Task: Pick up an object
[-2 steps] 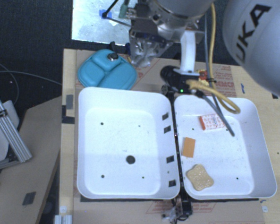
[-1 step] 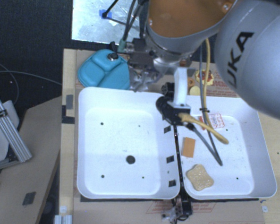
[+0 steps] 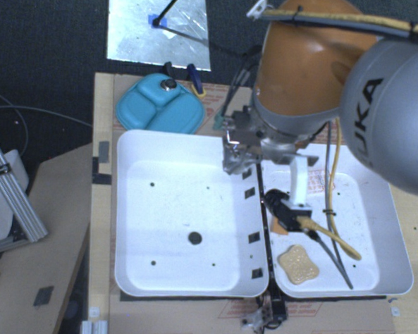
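Note:
My gripper (image 3: pixel 235 159) hangs over the back end of the divider between the two white bins, low near the rim. A tan, biscuit-shaped object (image 3: pixel 298 265) lies near the front of the right bin (image 3: pixel 389 230), well in front of the gripper. A small orange-brown piece (image 3: pixel 279 228) lies just behind it, next to the divider. In the left bin (image 3: pixel 133 193) a small dark round thing (image 3: pixel 195 237) rests on the floor. I see nothing between the gripper's tips from this angle.
A blue lidded container (image 3: pixel 160 105) sits behind the left bin. Further back a shiny metal sheet (image 3: pixel 158 22) lies on the dark floor. The arm's bulky wrist covers the back of the right bin. An aluminium frame (image 3: pixel 6 193) stands at the left.

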Controlling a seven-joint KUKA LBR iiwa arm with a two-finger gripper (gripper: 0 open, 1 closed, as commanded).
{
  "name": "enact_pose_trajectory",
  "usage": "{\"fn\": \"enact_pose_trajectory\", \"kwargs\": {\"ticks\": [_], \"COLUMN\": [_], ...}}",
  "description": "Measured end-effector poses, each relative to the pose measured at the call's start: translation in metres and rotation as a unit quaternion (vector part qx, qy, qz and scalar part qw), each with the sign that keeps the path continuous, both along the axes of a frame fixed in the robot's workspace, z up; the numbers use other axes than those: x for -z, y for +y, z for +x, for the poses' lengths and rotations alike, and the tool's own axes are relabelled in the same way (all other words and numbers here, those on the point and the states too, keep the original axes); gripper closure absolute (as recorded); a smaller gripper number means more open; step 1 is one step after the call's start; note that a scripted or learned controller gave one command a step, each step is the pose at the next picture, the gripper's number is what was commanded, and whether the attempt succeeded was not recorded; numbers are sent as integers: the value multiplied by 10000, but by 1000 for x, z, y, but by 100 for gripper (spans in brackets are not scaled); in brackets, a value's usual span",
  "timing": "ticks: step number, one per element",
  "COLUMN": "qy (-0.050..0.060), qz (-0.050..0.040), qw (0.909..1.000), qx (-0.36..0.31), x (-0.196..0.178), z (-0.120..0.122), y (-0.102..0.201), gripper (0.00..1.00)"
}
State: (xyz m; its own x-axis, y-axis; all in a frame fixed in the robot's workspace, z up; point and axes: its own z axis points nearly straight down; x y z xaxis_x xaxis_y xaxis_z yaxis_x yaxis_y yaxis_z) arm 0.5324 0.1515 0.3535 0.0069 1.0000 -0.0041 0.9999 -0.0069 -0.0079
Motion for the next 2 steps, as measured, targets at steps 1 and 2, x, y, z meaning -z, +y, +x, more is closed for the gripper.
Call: {"fn": "enact_pose_trajectory", "kwargs": {"ticks": [1, 2], "qy": [-103, -23], "qz": [40, 24], "qw": [9999, 10000], "qx": [-50, -77], "x": [-106, -45], "z": [-5, -48], "y": [-6, 50], "gripper": [100, 100]}}
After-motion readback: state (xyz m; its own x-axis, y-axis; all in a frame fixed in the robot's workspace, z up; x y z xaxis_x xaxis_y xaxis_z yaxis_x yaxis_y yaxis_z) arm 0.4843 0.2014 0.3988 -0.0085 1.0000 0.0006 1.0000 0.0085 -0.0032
